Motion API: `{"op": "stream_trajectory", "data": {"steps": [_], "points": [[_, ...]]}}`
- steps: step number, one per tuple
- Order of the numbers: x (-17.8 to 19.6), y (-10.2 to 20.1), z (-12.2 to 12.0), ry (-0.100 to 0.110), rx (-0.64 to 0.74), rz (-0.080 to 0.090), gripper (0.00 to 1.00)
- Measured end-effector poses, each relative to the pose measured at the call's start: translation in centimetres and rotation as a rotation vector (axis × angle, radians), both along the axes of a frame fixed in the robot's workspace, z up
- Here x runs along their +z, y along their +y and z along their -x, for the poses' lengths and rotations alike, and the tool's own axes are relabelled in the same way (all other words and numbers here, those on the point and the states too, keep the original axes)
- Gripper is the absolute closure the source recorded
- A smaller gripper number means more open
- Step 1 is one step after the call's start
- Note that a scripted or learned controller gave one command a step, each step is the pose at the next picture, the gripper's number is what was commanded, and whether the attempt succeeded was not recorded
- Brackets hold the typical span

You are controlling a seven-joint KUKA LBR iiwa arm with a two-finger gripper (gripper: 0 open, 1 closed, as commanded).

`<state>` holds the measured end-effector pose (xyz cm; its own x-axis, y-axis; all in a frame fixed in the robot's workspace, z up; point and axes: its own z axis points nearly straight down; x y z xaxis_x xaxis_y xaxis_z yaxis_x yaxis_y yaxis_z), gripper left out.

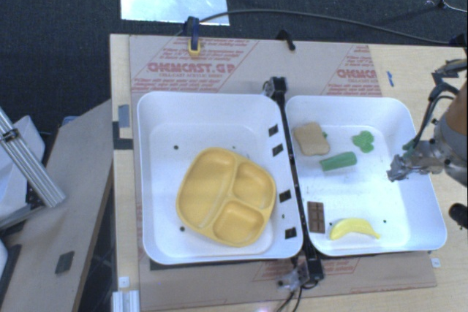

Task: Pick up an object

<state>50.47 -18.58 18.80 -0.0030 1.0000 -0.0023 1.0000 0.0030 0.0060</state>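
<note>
Gripper (398, 170) low over right bin (420, 230), east edge; fingers' state unclear (blurred, cannot tell). Banana (354, 229), green block (338, 161), bread (311, 139) lie apart from it.

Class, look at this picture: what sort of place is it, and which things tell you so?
Probably a robotics lab test bench. Two white bins sit side by side on a board, toy food such as a banana and a yellow divided plate lie in them, and a robot hand reaches in.
</note>
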Motion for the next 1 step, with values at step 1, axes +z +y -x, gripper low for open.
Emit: {"op": "stream_trajectory", "data": {"steps": [1], "points": [[5.47, -1.02, 0.30, -0.001, 0.000, 0.001, 1.00]]}}
